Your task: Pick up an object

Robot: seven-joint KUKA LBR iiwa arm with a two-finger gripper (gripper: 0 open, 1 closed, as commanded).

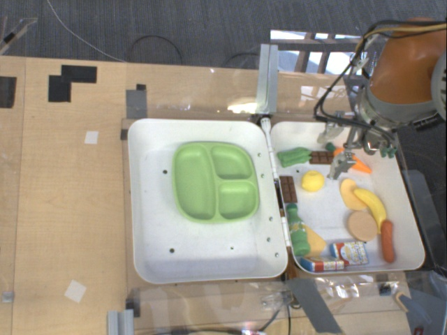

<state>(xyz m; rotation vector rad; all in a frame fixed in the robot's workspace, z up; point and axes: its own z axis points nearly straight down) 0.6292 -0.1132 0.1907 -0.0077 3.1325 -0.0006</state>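
From above, the gripper (347,160) is hanging over the far side of the right bin (413,246), its fingers slightly spread and pinching nothing. Just beside it an orange carrot (360,165) is lying, with a lemon (313,181) near it. The green plate (214,181) is sitting in the left bin (150,257).

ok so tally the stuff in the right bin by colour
green: 2, pepper-like piece, bottle
yellow: 3, lemon, banana, wedge
brown: 2, bars
orange: 1, carrot
red: 1, sausage
tan: 2, pieces
white: 1, carton
total: 12
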